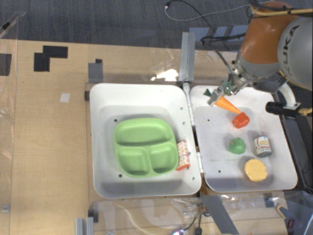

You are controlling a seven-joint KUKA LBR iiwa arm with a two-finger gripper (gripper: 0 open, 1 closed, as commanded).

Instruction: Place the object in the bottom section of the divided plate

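Camera view shows two white bins side by side, one green plate and six loose items.

Nearest in the right bin [288, 180] lies one yellow cookie [256, 170]. Beyond it stand one small can [262, 146] and, to its left, one green piece [237, 146]. Farther on lies one red piece [240, 120], and just beyond that one orange carrot [228, 104] with green leaves at its far-left end.

The left bin [100, 180] holds the plate [145, 147], which has three sections: two small ones on the near side and one long one on the far side. No section holds an item. One wrapped snack [183, 155] lies in the bin, touching the plate's right rim.

The gripper [228, 87] hangs at the far side of the right bin, just over the leafy end of the carrot. Finger spacing cannot be told from this view, nor whether the carrot is clamped. The arm [266, 38] reaches in from the right.
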